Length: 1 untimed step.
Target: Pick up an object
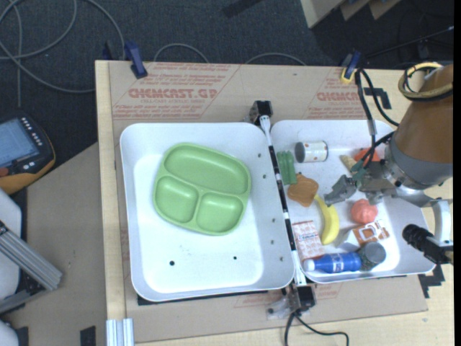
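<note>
My gripper (344,187) hangs low over the right bin (410,262), reaching in from the right, its fingers spread apart with nothing between them. Just below it lie the banana (329,223) and, to its right, a red ball-like fruit (364,210) — possibly a tomato, though the view is too soft to be sure. Just left of my fingers sits a brown toast-shaped piece (305,190), with a green item (286,167) above it against the bin's left wall and a white can (312,151) on its side near the top. Along the bottom edge lies a blue bottle (336,263), a small red-and-white packet (306,238) just above its left end. The left bin (144,265) holds a green divided plate (201,188) — three compartments, lying flat.
</note>
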Motion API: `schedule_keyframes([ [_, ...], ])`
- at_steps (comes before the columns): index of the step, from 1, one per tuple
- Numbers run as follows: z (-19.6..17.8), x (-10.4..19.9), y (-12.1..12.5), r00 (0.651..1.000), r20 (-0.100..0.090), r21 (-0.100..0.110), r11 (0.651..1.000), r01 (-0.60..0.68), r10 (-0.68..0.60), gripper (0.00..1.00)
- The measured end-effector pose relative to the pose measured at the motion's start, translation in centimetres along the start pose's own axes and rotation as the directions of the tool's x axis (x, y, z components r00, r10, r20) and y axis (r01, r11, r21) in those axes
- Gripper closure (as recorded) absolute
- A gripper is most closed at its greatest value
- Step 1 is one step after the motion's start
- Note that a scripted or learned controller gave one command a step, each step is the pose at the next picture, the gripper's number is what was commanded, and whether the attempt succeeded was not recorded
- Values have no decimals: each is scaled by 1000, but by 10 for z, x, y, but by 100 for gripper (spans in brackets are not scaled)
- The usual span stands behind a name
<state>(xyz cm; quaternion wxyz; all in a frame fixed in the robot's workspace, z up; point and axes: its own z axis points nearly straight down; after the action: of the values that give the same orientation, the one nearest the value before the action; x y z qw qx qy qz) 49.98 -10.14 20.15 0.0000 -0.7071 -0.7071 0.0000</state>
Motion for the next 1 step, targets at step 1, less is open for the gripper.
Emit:
schedule_keyframes([
  [1,105,-1,-7,1000,0,-1,1000,0,0,0],
])
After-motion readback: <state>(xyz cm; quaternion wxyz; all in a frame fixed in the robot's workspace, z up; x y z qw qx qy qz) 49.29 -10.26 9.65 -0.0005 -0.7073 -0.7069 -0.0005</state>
